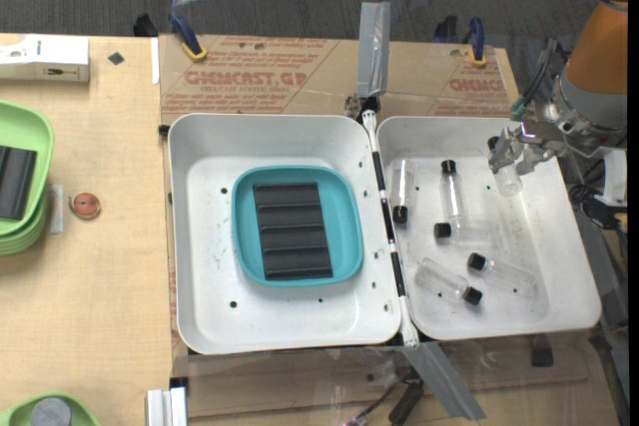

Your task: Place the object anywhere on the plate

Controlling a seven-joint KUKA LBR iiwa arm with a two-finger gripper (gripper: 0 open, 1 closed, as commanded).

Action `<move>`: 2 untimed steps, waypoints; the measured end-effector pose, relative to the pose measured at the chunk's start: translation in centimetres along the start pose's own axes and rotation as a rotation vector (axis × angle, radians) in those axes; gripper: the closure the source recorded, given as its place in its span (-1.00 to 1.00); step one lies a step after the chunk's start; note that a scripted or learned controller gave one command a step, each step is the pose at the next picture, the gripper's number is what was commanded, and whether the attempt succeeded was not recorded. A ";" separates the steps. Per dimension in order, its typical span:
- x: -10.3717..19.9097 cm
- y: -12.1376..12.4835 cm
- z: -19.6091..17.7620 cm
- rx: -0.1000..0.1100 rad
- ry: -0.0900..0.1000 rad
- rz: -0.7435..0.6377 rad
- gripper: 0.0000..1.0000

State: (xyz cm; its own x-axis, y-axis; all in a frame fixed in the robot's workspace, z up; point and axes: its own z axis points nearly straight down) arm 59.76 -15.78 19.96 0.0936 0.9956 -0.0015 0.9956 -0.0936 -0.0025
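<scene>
The teal plate (245,214) sits in the left bin (200,155) with a black ridged insert (292,229) on it. Several clear vials with black caps lie in the right bin (559,304): one upright in the picture (452,195), one by the divider (399,190), and two near the front (444,280) (499,268). My gripper (514,155) hovers over the right bin's far right corner. A faint clear vial-like shape (509,180) shows just under it; whether it is gripped is unclear.
Cardboard (260,70) lies behind the bins, held by clamps. On the wooden bench at left are a green tray (25,180), a white box (45,60) and a small red disc (86,206). A loose black cap (442,230) lies mid-bin.
</scene>
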 end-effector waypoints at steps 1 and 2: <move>6.2 -2.6 -0.5 0.001 0.001 -0.090 1.00; 15.1 -11.3 -0.2 0.001 0.001 -0.284 1.00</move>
State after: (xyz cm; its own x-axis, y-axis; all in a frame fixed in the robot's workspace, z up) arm 49.94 0.31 20.14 -0.1890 0.9820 0.0001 0.9820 0.1890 -0.0037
